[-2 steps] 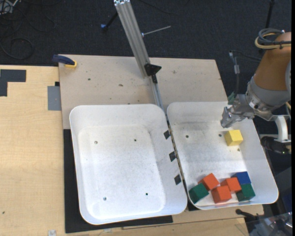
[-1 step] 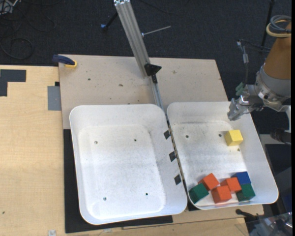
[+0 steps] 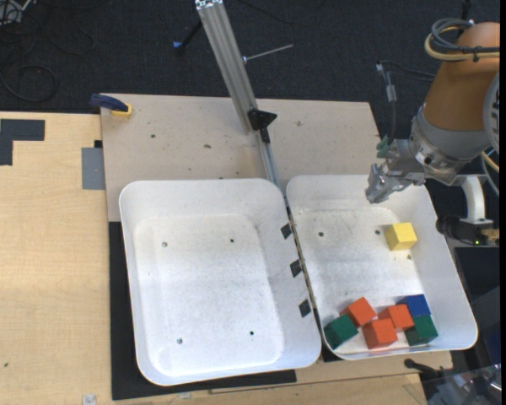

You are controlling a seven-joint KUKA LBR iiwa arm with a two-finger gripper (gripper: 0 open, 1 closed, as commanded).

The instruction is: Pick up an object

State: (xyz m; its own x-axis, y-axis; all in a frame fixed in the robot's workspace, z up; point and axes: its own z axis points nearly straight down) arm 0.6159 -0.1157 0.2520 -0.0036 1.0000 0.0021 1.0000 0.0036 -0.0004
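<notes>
A yellow cube (image 3: 401, 235) lies near the right wall of the right bin (image 3: 337, 205). At that bin's near end sits a cluster of blocks: two orange (image 3: 362, 310) (image 3: 380, 332), a third orange (image 3: 399, 316), a blue (image 3: 417, 305) and two green (image 3: 341, 330) (image 3: 422, 332). My gripper (image 3: 379, 186) hangs over the far right corner of the right bin, up and left of the yellow cube, with nothing seen between its fingers.
The left bin (image 3: 207, 281) lies beside the right one, with black clips (image 3: 293, 267) along the shared wall. An aluminium bar (image 3: 230, 57) rises at a slant behind the bins. A blue-and-yellow clamp (image 3: 111, 105) sits at the board's far left corner.
</notes>
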